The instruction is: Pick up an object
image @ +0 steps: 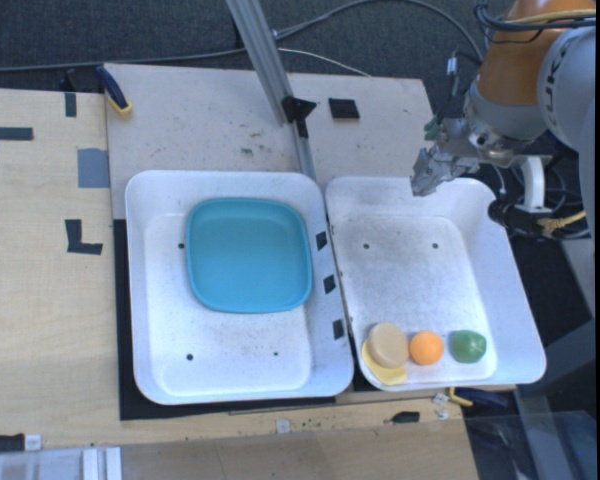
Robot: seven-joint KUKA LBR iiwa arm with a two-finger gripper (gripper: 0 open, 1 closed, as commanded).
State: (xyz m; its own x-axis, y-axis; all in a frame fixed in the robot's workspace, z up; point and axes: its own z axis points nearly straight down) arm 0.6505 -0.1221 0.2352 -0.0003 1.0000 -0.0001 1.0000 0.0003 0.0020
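Observation:
A tan round object (387,345) rests on a yellow piece (381,371) at the near left corner of the right bin (420,258). Beside it lie an orange ball (426,348) and a green ball (468,345), all in a row along the near wall. My gripper (427,177) hangs over the far right edge of that bin, well away from the three objects, with nothing visible between its fingers.
The left bin (155,298) holds a light blue square plate (248,254). A grey metal pole (270,63) slants down to the gap between the bins. Black cables (525,213) loop beside the right bin's far right corner.

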